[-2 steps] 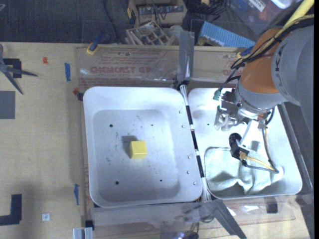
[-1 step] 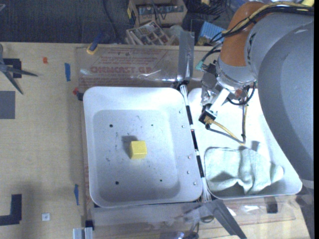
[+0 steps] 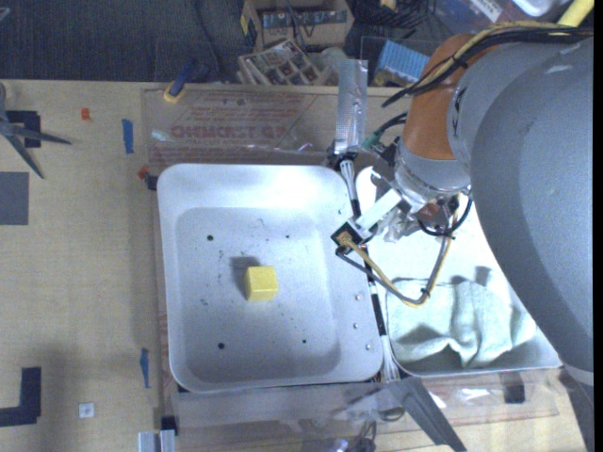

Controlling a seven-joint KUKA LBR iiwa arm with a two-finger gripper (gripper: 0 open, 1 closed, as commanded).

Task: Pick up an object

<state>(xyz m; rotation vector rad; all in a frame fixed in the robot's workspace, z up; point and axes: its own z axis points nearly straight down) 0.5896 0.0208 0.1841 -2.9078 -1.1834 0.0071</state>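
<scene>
A small yellow block (image 3: 262,282) lies near the middle of the left white bin (image 3: 188,205). A crumpled pale cloth (image 3: 450,326) lies in the near part of the right bin (image 3: 528,351). My gripper (image 3: 407,222) hangs under the orange wrist band (image 3: 433,125), over the far left corner of the right bin, close to the rim between the two bins. It is well to the right of the yellow block and above the cloth. A yellow cable (image 3: 396,285) loops down from it and hides part of the tool.
The big grey arm body (image 3: 537,177) covers most of the right bin. A clear plastic sheet (image 3: 236,125) lies behind the left bin. Blue tape marks (image 3: 127,135) and dark tools (image 3: 24,135) sit on the wooden bench at left.
</scene>
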